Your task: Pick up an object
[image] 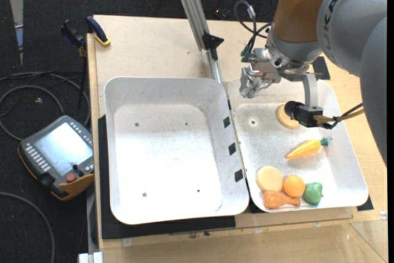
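Note:
My gripper (251, 88) hangs over the far left corner of the right bin (354, 160), with nothing visible between its fingers. Several toy foods lie in that bin: a tan round biscuit (287, 116) partly behind a black cable clip, an orange carrot (305, 148) with a green tip, a pale yellow disc (269, 178), an orange ball (294, 185), a green pepper (313, 193) and an orange drumstick shape (277, 199). The nearest item, the biscuit, lies to the right of and below the gripper, apart from it.
The left bin (163, 145) sits beside the right one. A slanted metal pole (194, 9) crosses above the bins' shared edge. A teach pendant (55, 157) lies on the floor at left. The arm's grey body (351, 15) overhangs the right bin's far side.

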Controlling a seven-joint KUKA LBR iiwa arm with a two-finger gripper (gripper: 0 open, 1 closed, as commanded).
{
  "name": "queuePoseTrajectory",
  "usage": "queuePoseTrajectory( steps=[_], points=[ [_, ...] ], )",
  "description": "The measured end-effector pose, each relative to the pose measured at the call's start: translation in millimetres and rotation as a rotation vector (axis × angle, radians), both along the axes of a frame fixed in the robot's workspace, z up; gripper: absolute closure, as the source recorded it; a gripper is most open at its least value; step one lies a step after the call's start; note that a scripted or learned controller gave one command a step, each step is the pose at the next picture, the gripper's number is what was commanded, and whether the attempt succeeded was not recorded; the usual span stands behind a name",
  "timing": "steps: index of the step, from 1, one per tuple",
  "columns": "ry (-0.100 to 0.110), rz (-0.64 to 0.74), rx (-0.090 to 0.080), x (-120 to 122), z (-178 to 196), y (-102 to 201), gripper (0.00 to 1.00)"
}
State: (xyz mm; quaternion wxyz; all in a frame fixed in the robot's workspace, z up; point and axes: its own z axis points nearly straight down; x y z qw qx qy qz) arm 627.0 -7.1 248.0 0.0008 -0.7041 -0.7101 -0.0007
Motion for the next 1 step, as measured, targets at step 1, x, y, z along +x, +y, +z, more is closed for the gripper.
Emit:
queuePoseTrajectory(
  steps=[1],
  points=[
    [0.002, -0.001, -0.001, 2.3, -14.2, 51.2, 1.0]
  ],
)
